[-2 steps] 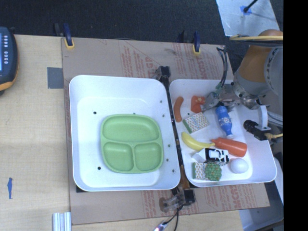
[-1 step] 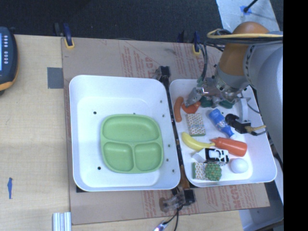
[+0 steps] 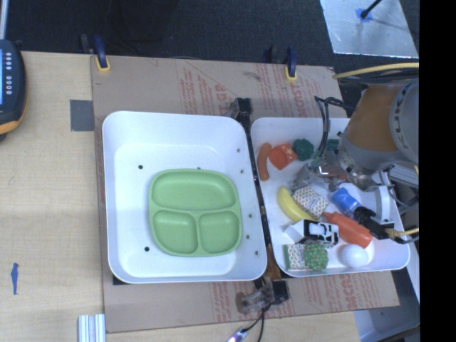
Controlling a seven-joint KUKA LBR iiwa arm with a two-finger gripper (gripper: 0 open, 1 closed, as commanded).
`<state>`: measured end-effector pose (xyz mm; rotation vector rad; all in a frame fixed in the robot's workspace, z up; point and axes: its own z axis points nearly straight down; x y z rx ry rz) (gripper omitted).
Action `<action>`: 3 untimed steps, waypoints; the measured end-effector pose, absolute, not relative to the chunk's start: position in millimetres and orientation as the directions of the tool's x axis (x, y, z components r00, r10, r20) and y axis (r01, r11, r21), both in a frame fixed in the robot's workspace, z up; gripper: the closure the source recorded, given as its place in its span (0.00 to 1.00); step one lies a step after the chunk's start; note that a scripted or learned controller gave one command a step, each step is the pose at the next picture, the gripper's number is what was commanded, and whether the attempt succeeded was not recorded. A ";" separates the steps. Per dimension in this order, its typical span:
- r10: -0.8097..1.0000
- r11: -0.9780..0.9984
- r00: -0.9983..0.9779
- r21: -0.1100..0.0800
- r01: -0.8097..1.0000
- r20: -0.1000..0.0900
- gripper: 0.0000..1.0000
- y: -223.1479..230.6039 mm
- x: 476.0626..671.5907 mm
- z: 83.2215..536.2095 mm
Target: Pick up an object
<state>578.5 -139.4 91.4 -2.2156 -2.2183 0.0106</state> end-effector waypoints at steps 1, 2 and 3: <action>1.000 0.010 -0.010 0.008 1.000 0.000 0.00 -96.7 660.9 133.1; 1.000 0.004 -0.004 -0.014 1.000 0.001 0.00 -91.5 583.5 88.6; 1.000 0.006 -0.006 0.006 1.000 -0.003 0.00 -127.8 659.7 116.6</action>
